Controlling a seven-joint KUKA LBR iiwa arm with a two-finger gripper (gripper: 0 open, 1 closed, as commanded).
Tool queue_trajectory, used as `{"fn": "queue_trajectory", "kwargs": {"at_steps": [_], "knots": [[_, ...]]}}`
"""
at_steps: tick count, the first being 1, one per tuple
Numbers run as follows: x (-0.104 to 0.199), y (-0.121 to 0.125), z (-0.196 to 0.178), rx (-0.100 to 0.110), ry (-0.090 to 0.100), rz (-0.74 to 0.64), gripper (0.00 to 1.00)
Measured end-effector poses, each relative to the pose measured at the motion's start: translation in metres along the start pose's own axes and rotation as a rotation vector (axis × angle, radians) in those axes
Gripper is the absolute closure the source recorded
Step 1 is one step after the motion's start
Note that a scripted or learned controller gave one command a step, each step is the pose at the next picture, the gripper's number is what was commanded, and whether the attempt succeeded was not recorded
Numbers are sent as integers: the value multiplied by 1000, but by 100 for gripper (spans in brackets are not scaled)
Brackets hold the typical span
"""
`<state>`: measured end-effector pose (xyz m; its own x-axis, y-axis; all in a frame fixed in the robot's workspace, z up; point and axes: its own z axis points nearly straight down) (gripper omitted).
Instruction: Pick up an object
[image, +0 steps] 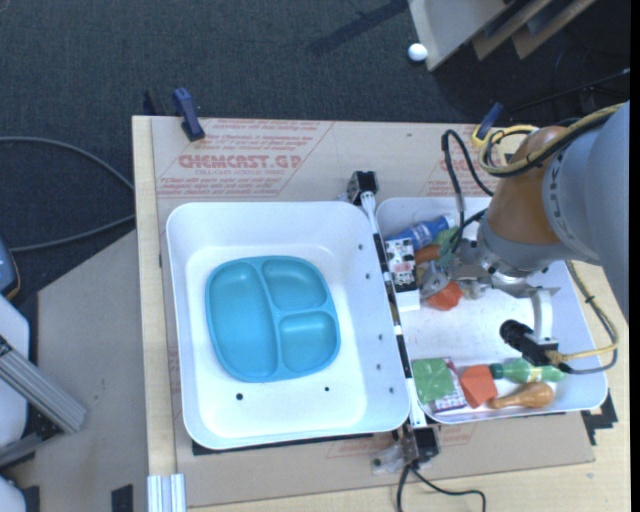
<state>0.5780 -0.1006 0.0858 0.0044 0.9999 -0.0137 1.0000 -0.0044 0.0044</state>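
A: Where's the pick?
B: Right bin (590, 330): the gripper (447, 287) hangs over a small orange-red object (444, 296) by its left wall.
A: Gripper's state?
B: Cannot tell. Descend vertically, centred, clear of the wall.

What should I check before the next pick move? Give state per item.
1. Pincer over the right bin: ok, it sits at the bin's upper left.
2. Target under pincer: ok, an orange item lies right at it.
3. Item held: cannot tell, the wrist hides the contact.
4. Neighbours crowding the target: not ok, a blue bottle lies close above it.
5. Other pick options: ok, a green packet, an orange block and a wooden piece lie along the bin's lower edge.
6. Left bin: ok, it holds a blue tray.
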Motion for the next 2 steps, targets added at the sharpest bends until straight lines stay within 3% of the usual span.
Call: {"fn": "queue_trajectory", "kwargs": {"at_steps": [1, 2], "knots": [[6, 1, -9, 0, 9, -4, 100], [58, -47, -100, 4, 14, -6, 100]]}}
